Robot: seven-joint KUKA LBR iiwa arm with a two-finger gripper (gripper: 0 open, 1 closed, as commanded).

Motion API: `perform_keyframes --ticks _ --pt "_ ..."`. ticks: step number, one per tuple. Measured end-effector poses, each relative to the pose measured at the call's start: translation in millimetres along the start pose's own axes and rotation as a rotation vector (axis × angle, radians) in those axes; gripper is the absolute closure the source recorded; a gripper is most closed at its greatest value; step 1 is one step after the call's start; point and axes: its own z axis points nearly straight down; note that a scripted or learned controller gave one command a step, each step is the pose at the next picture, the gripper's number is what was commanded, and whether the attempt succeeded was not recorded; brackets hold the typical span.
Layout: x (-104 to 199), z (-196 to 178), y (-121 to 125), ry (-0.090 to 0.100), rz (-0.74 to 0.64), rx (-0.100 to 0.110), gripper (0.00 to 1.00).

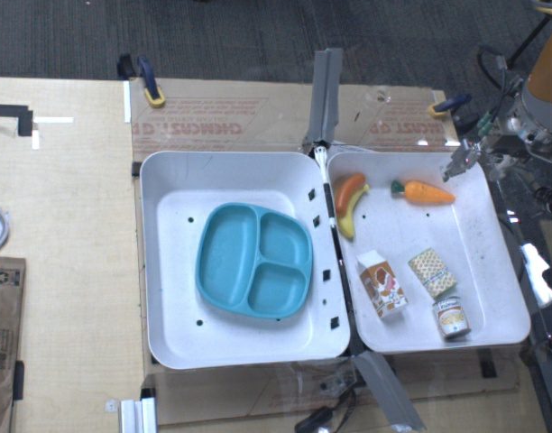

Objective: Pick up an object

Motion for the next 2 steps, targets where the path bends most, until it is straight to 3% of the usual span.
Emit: perform_keyframes --ticks 1,2 --pt "10 91 20 0.0 -0.063 0.0 0.0" --pt "8 108 18 0.005 -0.002 0.001 0.0"
